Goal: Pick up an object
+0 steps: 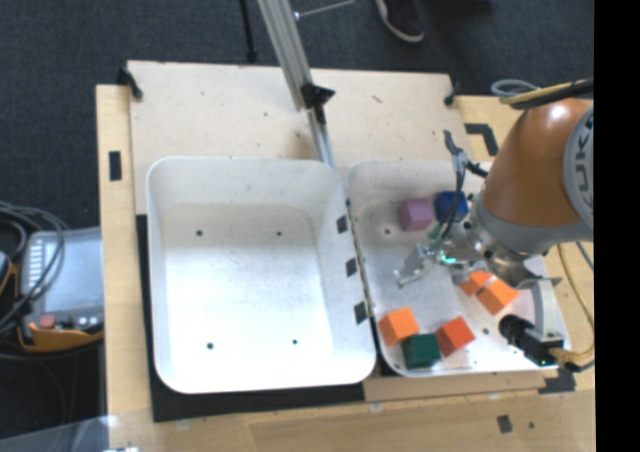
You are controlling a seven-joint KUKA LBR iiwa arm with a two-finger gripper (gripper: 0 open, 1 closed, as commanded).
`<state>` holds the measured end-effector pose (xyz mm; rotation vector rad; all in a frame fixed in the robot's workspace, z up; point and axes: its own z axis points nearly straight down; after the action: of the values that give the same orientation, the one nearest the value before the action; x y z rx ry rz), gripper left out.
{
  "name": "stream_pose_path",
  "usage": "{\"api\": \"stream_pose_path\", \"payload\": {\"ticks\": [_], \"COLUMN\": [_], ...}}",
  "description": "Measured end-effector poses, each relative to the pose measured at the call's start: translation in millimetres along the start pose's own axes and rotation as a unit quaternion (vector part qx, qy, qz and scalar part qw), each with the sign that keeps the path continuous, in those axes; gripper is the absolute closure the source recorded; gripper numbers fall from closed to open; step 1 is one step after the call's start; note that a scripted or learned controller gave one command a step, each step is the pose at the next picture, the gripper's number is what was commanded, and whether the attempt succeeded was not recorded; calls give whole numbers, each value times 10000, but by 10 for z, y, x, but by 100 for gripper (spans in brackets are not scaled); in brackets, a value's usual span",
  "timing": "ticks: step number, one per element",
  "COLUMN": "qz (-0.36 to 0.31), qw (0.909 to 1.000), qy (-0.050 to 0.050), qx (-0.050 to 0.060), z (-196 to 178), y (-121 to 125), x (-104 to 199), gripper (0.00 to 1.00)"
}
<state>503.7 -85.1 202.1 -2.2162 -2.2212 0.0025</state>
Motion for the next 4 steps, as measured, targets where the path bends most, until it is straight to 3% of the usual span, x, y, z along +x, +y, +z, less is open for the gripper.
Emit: {"api": "stream_pose_path", "payload": {"ticks": [1,3,4], "qz": [22,24,31], "qw": [10000,10000,10000], "qy": [-4,-13,-17], "qx": [-28,4,-21], "z": [-18,882,1045], "y": [10,-32,-25], "x": [-3,-57,-76], "gripper": [0,0,0]}}
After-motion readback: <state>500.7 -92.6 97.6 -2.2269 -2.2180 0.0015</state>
